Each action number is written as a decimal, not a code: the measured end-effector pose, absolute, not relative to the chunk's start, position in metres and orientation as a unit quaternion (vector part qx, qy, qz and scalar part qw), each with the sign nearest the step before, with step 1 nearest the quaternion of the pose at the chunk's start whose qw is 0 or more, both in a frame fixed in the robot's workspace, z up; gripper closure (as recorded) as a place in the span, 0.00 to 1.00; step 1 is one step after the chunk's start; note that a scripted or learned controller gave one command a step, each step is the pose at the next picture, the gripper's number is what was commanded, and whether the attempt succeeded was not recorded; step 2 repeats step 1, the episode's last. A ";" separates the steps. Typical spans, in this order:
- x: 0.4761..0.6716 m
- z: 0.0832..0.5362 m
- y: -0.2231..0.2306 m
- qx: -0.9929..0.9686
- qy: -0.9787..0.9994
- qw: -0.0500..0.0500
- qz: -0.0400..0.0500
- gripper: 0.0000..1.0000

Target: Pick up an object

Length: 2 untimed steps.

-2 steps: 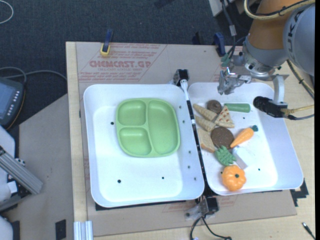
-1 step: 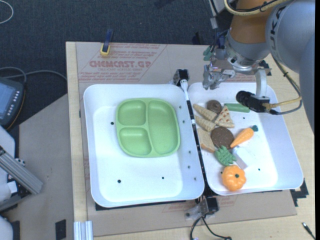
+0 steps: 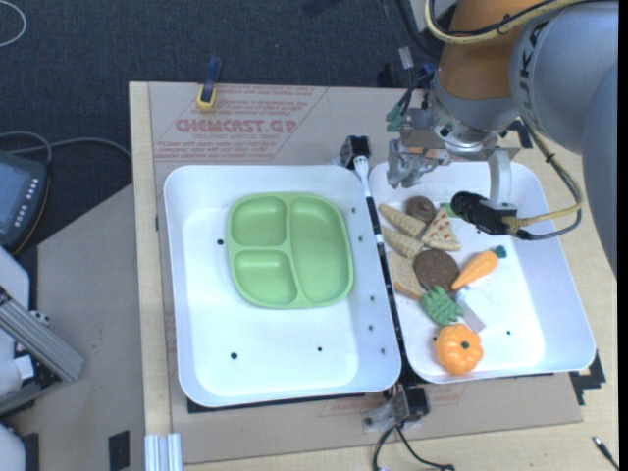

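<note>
Gripper (image 3: 407, 173) above right bin (image 3: 549, 346), near cookie (image 3: 421, 207).

Gripper (image 3: 405, 173) hovers over right bin (image 3: 549, 263) above toy foods (image 3: 432, 253).

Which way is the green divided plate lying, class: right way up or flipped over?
Right way up. The green divided plate lies flat in the left bin, its three hollow compartments facing upward.

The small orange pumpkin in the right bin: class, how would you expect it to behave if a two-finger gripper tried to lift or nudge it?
The pumpkin looks round and glossy, so it may slip between the fingers or roll if pushed. It seems to be a toy, probably light for its size. It sits against the green leafy piece, which might shift too.
</note>
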State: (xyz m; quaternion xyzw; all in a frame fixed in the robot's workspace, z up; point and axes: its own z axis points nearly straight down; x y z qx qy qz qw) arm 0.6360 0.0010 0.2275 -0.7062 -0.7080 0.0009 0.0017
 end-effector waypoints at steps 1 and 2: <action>0.642 0.234 -0.003 -0.707 -0.707 -0.001 -0.001 1.00; 0.642 0.234 -0.003 -0.707 -0.707 -0.001 -0.001 1.00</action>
